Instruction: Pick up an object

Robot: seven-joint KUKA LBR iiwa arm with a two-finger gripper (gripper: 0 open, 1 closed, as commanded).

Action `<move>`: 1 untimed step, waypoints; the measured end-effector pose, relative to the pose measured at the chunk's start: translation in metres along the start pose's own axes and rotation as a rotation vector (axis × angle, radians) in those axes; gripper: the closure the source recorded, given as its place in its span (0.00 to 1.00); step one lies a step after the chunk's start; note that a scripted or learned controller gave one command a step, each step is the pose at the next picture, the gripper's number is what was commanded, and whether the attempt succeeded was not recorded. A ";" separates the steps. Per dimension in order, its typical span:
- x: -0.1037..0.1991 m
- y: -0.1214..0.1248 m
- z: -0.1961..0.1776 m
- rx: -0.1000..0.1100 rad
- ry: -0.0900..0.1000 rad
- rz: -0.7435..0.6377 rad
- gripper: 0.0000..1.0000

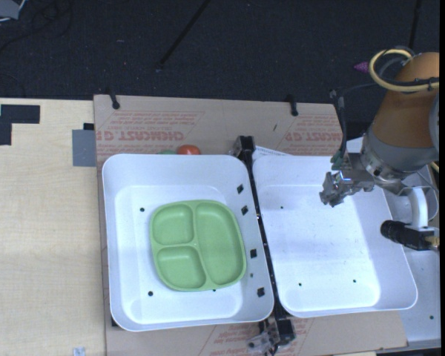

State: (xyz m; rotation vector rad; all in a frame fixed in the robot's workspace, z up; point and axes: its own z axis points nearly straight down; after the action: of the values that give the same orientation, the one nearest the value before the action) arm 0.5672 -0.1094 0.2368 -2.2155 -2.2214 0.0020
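You are still at the approach: the gripper (334, 191) hangs right of the green plate (198, 244), over the neighbouring bin (400, 288); its fingers' state you cannot tell. Next, carry it left, above the plate.

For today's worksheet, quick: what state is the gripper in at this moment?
Gripper: cannot be told; it hangs over the right bin, nothing visibly held.

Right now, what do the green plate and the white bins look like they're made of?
The green plate looks like moulded plastic with a matte finish: one even colour, rounded dividers, three compartments. The left bin and the right bin look like thin formed plastic, smooth and slightly glossy, with rounded rims; enamelled metal can't be ruled out.
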 end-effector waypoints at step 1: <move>0.055 0.005 -0.008 -0.002 0.000 -0.002 1.00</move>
State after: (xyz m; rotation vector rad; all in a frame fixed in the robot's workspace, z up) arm 0.5722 -0.0545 0.2446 -2.2138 -2.2251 -0.0005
